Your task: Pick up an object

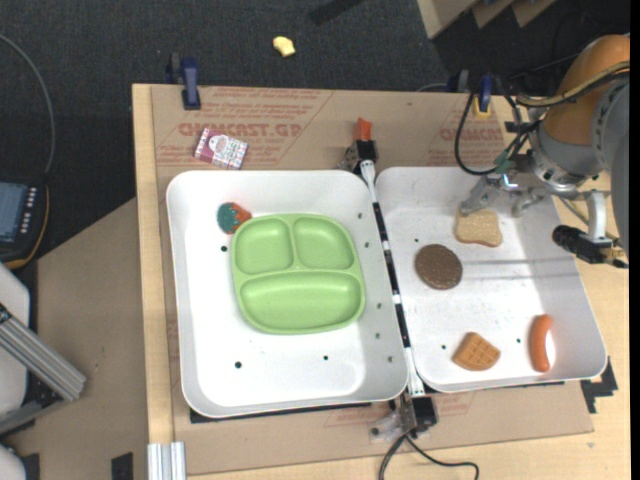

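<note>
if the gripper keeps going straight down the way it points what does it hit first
Most likely the tan bread slice, lying just under the gripper in the right bin; depth is hard to judge.

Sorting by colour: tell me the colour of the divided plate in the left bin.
Light green, seen in the camera view: divided plate.

Pale whites, one bright green, and a scatter of warm browns on tan.

Two white bins (190, 298) dotted with small dark specks; lime-green divided plate (297, 273) beside a small teal-and-red ball (233, 216); in the right bin (570, 298), a tan bread slice (479, 230), chocolate-brown round cookie (438, 266), golden-orange waffle (475, 352) and orange-red sausage (541, 342); tan table (290, 128) with faded red lettering, a pink-and-white patterned packet (220, 148), blue clamps (187, 78) and an orange-topped clamp (363, 130); grey arm (585, 128) banded in orange; yellow scrap (284, 45) on charcoal floor (90, 28).
</note>
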